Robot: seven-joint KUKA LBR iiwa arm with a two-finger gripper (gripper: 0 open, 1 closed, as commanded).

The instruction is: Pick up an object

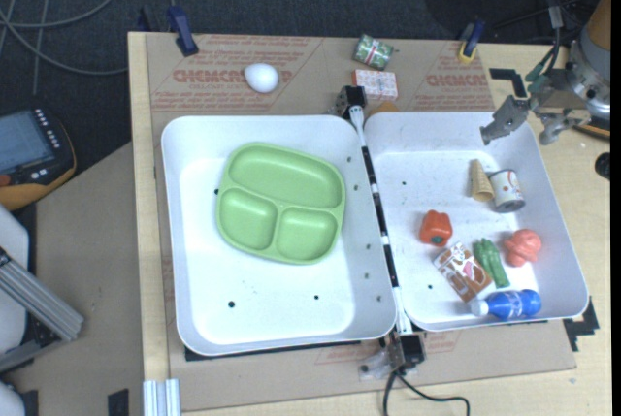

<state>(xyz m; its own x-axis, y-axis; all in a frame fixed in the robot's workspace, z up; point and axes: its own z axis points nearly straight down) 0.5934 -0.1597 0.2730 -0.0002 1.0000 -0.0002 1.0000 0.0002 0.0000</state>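
A small tin can (506,190) lies on its side beside a wafer cone (479,178) near the back of the right bin (417,138), the pickable things closest to the arm. Farther forward cluster an orange pepper (436,227), a snack packet (461,270), a green vegetable (490,263), a pink toy (522,247) and a blue bottle (511,304), loose for grasping. The tool (519,118) hangs over the bin's back right corner holding nothing; its spread cannot be judged. A green divided plate (280,203) sits in the left bin (194,210); an egg (260,77) rests on the surface (155,75).
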